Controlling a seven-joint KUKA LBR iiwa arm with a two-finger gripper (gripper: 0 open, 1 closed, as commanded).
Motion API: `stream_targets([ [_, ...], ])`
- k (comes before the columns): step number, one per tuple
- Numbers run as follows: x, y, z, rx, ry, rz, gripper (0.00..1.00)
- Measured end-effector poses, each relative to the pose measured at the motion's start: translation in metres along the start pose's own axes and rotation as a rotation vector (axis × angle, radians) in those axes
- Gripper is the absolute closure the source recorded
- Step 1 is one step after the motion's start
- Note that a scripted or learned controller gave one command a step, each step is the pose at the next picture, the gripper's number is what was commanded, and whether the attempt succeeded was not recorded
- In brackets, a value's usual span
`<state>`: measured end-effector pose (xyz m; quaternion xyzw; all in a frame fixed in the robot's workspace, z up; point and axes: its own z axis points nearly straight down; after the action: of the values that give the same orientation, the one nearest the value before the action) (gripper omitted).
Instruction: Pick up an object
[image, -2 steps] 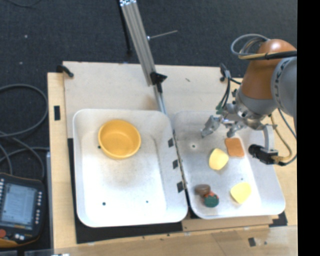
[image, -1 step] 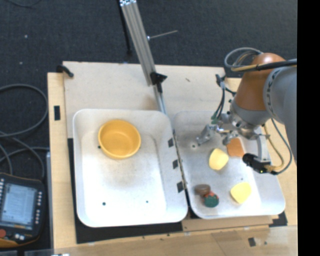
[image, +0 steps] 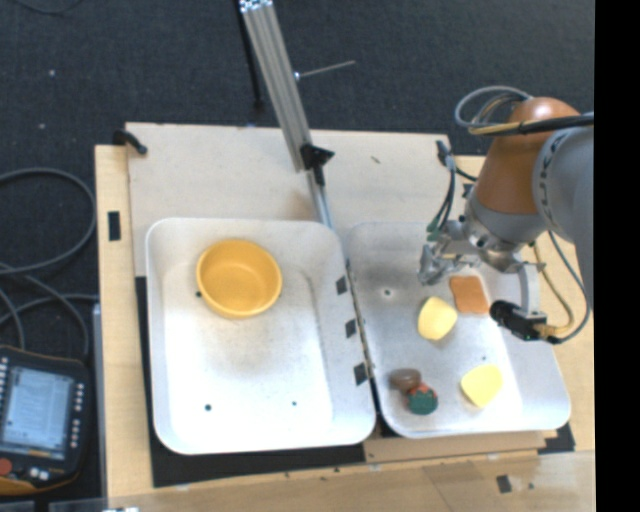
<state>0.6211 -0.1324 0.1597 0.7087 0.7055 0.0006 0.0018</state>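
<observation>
Though near claw (image: 432, 262), orange block (image: 469, 294) (upright-lengthwise)

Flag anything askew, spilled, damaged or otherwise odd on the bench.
Nothing stands out. The yellow bowl sits upright in the left bin. In the right bin, the pale yellow pieces, orange block and small brown and green items lie loose. The gripper hangs above them.

Table (image: 220, 170): tan, fills my view's middle.
Left bin (image: 250, 400): lies on it, lower left.
Right bin (image: 530, 400): touching beside it, lower right.
</observation>
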Motion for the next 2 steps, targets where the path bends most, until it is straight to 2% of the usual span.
stream_targets([
  [1, -0.003, 0.004, -0.065, -0.005, -0.001, -0.006, 1.00],
  [2, -0.004, 0.004, -0.052, 0.004, 0.000, -0.004, 1.00],
])
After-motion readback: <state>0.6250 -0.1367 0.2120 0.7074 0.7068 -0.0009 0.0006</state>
